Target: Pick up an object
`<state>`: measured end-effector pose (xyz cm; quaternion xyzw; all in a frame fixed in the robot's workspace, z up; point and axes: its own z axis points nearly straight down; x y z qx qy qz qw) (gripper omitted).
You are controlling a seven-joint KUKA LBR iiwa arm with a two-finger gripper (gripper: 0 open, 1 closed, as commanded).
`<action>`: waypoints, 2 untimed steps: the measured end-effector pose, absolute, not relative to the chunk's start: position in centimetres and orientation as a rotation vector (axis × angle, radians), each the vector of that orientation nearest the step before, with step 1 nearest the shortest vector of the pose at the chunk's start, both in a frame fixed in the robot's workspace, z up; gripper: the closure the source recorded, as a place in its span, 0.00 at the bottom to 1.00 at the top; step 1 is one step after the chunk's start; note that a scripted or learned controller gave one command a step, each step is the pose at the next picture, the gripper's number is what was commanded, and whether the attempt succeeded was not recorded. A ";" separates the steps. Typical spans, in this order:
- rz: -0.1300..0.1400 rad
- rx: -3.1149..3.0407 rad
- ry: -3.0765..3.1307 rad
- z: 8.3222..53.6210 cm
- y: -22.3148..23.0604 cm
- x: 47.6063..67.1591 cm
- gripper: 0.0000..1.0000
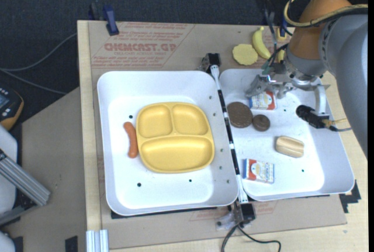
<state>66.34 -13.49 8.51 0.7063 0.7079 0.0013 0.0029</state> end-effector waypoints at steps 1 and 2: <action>0.004 2.215 2.219 9.6 -13.5 66.3 1.00; 0.004 2.219 2.228 19.0 -7.8 57.7 1.00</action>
